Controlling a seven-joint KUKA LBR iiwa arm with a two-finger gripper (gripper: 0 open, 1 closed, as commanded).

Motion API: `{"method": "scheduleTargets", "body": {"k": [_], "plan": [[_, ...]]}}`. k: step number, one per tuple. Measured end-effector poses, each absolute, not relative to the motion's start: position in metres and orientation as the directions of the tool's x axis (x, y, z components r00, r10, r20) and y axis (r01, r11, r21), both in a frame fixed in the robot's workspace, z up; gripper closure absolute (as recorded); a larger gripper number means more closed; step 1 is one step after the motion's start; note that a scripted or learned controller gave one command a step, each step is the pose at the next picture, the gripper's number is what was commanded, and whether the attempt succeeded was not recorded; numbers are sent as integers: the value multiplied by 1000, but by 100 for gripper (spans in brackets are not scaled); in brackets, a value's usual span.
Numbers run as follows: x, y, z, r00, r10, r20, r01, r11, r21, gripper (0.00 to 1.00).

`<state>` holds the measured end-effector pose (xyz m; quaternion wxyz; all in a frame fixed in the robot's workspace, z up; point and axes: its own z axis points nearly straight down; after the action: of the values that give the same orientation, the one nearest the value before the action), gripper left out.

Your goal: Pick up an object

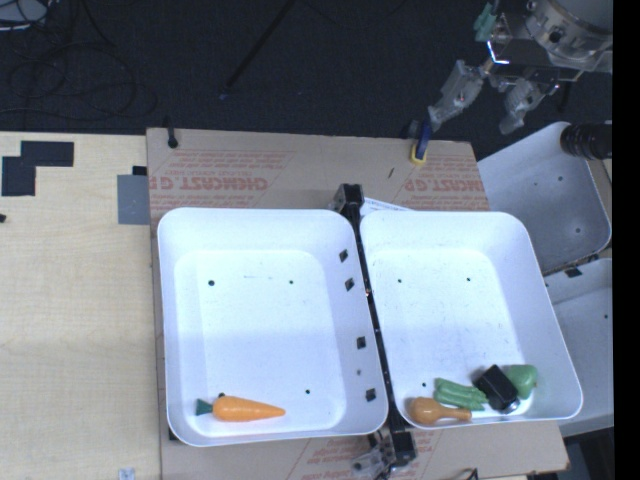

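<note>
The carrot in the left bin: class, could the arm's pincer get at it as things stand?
Probably yes. The carrot lies alone near the left bin's front wall, uncovered; the pincer hangs beyond the bins, nothing between.

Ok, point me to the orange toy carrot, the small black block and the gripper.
orange toy carrot (248,408), camera view, middle of its body.
small black block (497,387), camera view, its top face.
gripper (487,100), camera view, between the fingertips.
</note>
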<state>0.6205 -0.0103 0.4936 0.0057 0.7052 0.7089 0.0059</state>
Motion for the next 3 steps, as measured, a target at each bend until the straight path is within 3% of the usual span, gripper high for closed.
{"method": "scheduleTargets", "body": {"k": [1,2,3], "plan": [[629,-116,541,9,1000,-5,1000,-9,3,0],[642,-119,337,1,1000,2,1000,-1,-18,0],[624,-77,426,-4,1000,0,1000,4,5,0]]}}
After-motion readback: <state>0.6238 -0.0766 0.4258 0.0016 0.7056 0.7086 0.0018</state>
